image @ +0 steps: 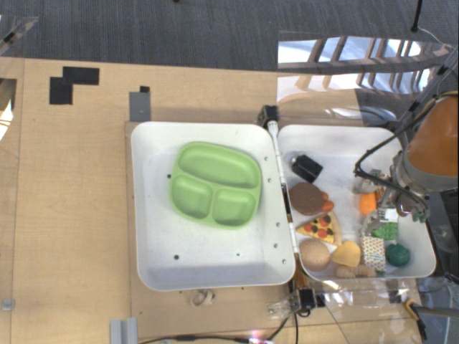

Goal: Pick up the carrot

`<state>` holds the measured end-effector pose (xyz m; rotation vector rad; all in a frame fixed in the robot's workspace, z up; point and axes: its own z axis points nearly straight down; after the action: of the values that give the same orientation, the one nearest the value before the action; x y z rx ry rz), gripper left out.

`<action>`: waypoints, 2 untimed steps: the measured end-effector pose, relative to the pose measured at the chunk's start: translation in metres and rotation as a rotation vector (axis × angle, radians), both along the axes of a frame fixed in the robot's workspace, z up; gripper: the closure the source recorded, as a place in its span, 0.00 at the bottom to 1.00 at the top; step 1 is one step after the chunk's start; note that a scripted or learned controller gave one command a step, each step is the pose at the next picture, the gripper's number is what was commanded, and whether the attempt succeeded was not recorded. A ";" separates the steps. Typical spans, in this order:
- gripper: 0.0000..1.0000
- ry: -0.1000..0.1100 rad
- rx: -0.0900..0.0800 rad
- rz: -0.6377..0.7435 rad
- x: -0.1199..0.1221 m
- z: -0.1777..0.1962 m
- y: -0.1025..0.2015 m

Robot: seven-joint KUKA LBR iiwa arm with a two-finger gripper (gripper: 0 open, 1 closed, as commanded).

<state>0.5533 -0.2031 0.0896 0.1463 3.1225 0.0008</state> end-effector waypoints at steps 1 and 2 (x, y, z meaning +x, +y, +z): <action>0.00 0.000 0.007 -0.292 0.028 -0.001 0.003; 0.00 0.002 0.016 -0.650 0.034 -0.001 0.011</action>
<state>0.5870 -0.1917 0.0886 1.1366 2.9151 0.0172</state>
